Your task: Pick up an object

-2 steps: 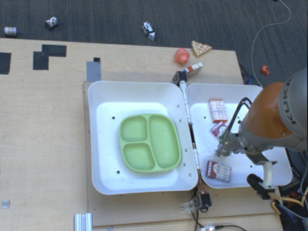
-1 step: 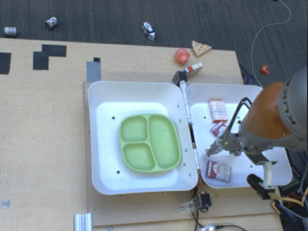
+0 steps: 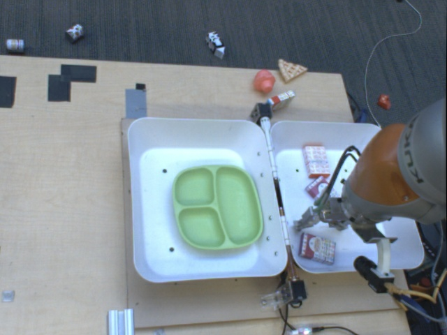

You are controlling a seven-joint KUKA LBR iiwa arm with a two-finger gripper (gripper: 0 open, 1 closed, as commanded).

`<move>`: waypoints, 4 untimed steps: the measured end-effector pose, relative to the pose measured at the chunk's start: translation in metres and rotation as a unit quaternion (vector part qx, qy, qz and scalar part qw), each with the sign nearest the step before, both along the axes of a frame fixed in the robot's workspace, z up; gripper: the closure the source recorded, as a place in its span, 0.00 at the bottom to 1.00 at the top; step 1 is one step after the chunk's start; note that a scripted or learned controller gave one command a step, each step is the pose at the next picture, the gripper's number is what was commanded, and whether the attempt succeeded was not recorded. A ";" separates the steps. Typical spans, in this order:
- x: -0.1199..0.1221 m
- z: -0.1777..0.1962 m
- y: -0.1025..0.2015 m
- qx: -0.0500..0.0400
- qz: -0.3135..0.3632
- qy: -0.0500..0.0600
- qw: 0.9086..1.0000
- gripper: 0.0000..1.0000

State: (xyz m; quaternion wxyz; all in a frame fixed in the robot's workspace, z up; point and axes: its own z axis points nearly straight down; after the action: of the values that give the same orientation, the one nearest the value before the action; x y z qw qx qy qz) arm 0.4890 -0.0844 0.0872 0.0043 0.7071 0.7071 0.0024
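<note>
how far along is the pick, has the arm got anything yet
Early stage. Done: the arm has reached into the right bin, and the gripper sits low near its left side. In hand: nothing visibly held; the red and white packet lies flat just below the gripper, another packet further back. Left: close on an item and lift it. The green tray sits in the left bin.

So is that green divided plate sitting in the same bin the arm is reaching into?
No, the green plate lies in the left bin; the gripper is over the right bin.
</note>
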 end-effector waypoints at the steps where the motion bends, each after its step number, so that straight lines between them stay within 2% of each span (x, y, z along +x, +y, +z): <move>1: 0.002 0.011 0.001 0.000 0.001 -0.003 1.000 1.00; 2: 0.002 0.011 0.001 0.000 0.001 -0.003 1.000 0.00; 3: 0.000 0.000 -0.006 0.002 0.001 0.001 1.000 0.00; 4: 0.002 0.011 -0.006 0.001 0.002 -0.002 1.000 1.00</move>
State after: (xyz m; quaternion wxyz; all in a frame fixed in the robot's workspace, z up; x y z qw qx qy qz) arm 0.4913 -0.0900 0.0983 0.0052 0.7057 0.7085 0.0048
